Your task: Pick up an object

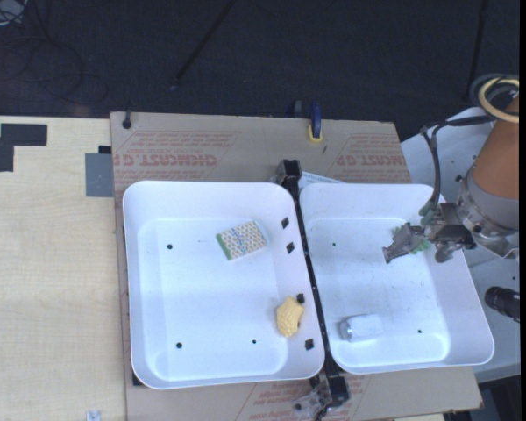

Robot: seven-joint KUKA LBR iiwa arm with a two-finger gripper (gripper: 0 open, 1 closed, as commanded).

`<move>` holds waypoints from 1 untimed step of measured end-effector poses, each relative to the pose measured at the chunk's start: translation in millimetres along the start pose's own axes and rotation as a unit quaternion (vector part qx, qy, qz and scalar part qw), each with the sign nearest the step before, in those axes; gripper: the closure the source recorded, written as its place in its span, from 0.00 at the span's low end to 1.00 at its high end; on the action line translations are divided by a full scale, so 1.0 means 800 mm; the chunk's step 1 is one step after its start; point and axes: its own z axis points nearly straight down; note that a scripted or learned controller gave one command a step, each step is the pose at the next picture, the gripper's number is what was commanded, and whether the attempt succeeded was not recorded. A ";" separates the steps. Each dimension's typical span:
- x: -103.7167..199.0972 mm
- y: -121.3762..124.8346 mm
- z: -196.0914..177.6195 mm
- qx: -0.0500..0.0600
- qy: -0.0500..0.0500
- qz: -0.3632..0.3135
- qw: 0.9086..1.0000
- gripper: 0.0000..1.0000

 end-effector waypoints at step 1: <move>-0.113 0.047 0.034 -0.001 -0.002 0.002 1.000 0.00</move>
